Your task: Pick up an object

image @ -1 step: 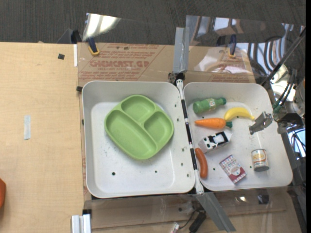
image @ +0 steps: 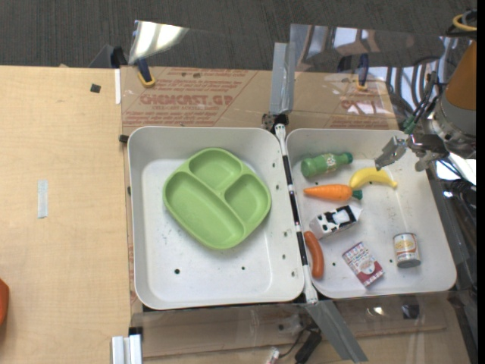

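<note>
Objects for picking lie in the right bin (image: 447, 268): a green bottle (image: 326, 163) on its side near the back left, a yellow banana (image: 373, 178) to its right, and an orange carrot (image: 331, 192) just in front of both. A black-and-white cow toy (image: 335, 220) lies near the centre, a red sausage (image: 314, 253) lies along the left wall, a red-and-white carton (image: 362, 264) lies at the front, and a small can (image: 406, 249) rests to its right. The left bin (image: 140, 226) holds a green divided plate (image: 217, 197). The hand (image: 395, 152) hangs above the back right of the right bin, just behind the banana, fingers spread apart and holding nothing. Both bins sit side by side on the desk (image: 61, 203).
</note>
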